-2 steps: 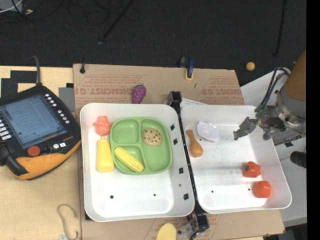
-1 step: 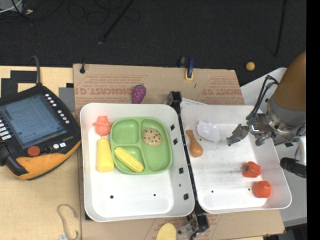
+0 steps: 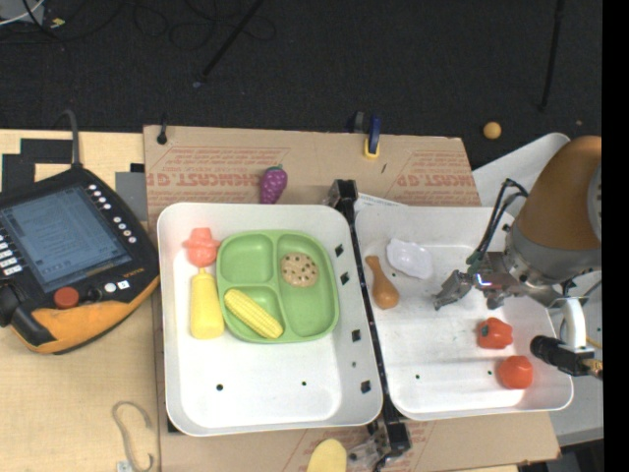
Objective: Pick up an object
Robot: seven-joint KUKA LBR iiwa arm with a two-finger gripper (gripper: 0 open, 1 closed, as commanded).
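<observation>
Camera view: I've got the gripper point(image 3: 454, 291) low inside the right bin point(image 3: 432, 401), prob. lining up a pick. Its fingers look spread w/ nothing between them. Closest targets: a red pepper point(image 3: 494, 334) just right of the fingers, a red tomato point(image 3: 513, 372) beyond it, and a clear bag point(image 3: 409, 259) to their left. Wrist blocks the view behind, and the fingertips are small and dark.

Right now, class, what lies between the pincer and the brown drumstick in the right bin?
A crumpled white object sits slightly above that line; otherwise bare bin floor between the pincer and the drumstick, in the camera view.
</observation>
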